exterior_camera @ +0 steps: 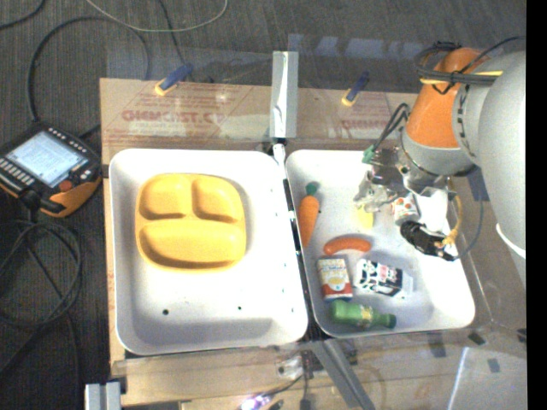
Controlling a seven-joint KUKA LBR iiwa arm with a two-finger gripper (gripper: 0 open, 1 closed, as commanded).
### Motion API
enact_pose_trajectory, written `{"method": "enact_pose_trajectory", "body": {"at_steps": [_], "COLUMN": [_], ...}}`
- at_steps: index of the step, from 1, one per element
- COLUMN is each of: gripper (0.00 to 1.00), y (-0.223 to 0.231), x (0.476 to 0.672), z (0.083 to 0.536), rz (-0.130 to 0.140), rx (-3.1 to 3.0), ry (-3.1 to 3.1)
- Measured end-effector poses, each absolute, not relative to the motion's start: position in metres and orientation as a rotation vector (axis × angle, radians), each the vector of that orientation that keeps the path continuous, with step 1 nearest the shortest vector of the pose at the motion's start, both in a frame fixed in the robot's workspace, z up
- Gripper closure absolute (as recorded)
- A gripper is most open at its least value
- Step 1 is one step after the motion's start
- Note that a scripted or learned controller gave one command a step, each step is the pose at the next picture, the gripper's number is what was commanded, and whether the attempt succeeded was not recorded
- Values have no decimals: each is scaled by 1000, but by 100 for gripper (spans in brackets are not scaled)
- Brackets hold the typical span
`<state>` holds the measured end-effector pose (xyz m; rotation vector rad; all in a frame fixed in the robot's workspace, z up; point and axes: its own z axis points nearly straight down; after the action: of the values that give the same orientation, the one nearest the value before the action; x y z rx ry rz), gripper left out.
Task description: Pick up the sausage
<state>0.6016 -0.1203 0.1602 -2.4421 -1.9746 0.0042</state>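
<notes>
A small sausage [347, 245] lies in the right bin [461, 310], likely light, smooth plastic, best pinched mid-length; the gripper [377, 192] hovers at its one o'clock, its opening indiscernible.

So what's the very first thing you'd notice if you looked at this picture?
Probably the big yellow tray with three sections, sitting in the left bin. Next, the robot arm with its bright orange band, reaching from the right over the right bin. Below it lie toy foods: a carrot, a sausage and a green bottle.
</notes>
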Motion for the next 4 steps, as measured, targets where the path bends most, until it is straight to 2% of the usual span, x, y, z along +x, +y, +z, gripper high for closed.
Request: {"method": "enact_pose_trajectory", "body": {"at_steps": [1,2,3,4], "gripper": [100,100,100,100], "y": [-108,-110,-112,-110], "x": [589,569,561,501], "z": [95,93,93,94], "rz": [0,-29,-16,-25], "rx": [-2490,-2759,-2181,-2357], "ry": [-1919,-1524,-2291,-2110]}}
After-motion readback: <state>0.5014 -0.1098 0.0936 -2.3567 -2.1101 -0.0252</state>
